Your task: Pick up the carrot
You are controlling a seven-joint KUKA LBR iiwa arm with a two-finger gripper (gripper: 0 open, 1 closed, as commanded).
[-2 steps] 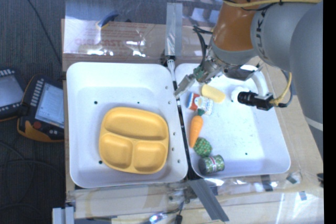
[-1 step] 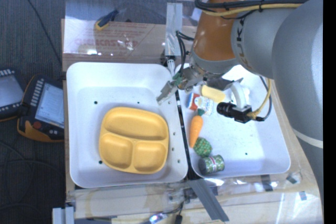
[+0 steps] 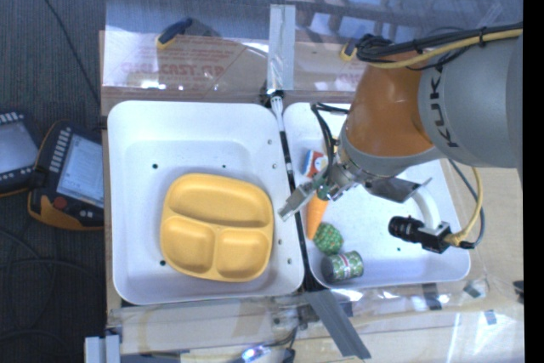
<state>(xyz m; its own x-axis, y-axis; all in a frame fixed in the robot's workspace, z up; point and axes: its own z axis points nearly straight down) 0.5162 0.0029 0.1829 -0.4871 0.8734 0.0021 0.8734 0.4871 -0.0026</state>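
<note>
The gripper [image 3: 311, 191] hangs low over the left side of the right bin [image 3: 442, 268], hard by the wall that divides it from the left bin [image 3: 127, 183]. The carrot [image 3: 316, 215] lies directly under and just below the fingertips, its orange body running down and away from them. The tips appear to touch or straddle its upper end, though the wrist shadows that spot and I cannot tell how far apart the fingers are or whether they have any hold.

The main risk is a pinch at the very tip of the carrot: closing there could squirt it out or let it pivot and drop on lifting. Just beyond the carrot's far end sit a green ball [image 3: 328, 238] and a green can [image 3: 343, 265]; a nudged carrot could roll against them. The dividing wall, close on the gripper's left, could catch a finger.
</note>
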